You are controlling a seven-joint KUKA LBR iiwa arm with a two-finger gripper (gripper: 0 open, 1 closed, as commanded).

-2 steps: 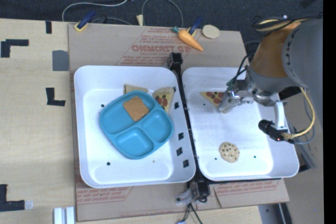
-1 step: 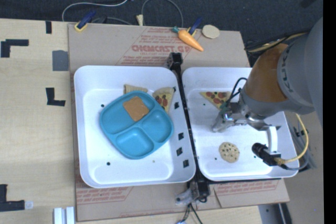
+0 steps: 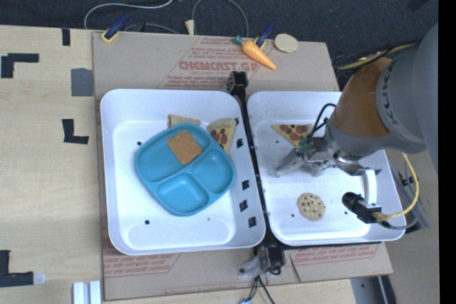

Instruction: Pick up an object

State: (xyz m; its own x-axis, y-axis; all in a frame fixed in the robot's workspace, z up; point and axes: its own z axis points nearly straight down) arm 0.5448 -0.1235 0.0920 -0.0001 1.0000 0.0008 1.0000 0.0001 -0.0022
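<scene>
Grey and orange, the arm (image 3: 385, 107) looms closest to the lens, reaching in from three o'clock over the right bin (image 3: 285, 228). Judging by the layout, the pick is not yet made: nothing is seen lifted, and every item lies on a surface. Left bin (image 3: 117, 153), at nine o'clock from the arm, holds a blue divided plate (image 3: 187, 178) with a brown cracker (image 3: 185, 147) in its upper section; two pizza wedges peek out at its twelve o'clock edge. In the right bin the gripper (image 3: 299, 161) is low, its metal fingers splayed fairly wide, their tips near the floor just at six o'clock of a pizza slice (image 3: 293, 132), perhaps brushing it, with nothing clamped between them. A cookie (image 3: 311, 206) lies at six o'clock of the gripper, apart from it. Outside the bins, at twelve o'clock, rests a toy carrot (image 3: 258, 54)
</scene>
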